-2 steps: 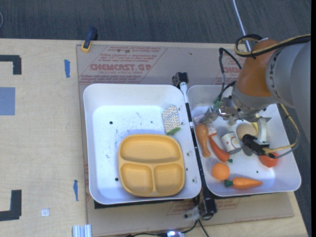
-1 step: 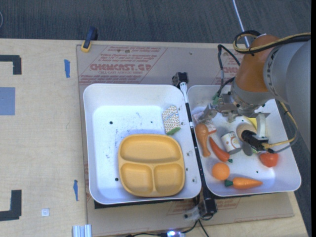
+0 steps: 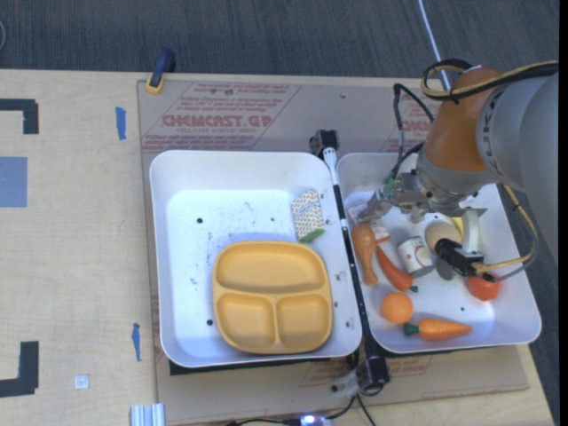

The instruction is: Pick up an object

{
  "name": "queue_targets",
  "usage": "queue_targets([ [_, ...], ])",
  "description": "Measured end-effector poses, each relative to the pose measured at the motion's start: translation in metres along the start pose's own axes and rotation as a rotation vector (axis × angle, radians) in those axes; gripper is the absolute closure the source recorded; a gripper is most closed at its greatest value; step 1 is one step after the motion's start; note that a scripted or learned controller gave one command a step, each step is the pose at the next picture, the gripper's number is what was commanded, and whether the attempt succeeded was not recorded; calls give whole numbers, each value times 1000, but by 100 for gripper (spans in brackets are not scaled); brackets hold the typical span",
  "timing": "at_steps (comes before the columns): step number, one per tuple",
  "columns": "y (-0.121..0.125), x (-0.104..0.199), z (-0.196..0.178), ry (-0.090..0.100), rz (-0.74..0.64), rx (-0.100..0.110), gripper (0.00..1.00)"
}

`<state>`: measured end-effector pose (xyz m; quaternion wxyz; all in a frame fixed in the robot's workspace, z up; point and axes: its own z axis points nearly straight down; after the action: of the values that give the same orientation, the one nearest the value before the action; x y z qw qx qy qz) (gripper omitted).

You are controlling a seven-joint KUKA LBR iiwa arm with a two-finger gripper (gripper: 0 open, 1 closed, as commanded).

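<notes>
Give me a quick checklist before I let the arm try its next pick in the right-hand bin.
1. Gripper is over the right shallow white bin: ok.
2. An easy target lies in the open: ok. The small orange ball and the orange toy carrot with a green top sit at the near side, away from the arm.
3. Items below the gripper are well separated: not ok. The long orange vegetable piece and the red chilli pepper lie against each other.
4. Round red tomato is free to grasp: cannot tell, it is partly hidden.
5. Yellow three-compartment plastic tray lies flat in the left shallow white bin, out of the way: ok.
</notes>
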<state>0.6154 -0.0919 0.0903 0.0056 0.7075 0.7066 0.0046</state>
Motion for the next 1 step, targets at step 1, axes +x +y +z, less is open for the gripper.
queue_targets([
  [1,19,-4,2,3,-3,10,0],
])
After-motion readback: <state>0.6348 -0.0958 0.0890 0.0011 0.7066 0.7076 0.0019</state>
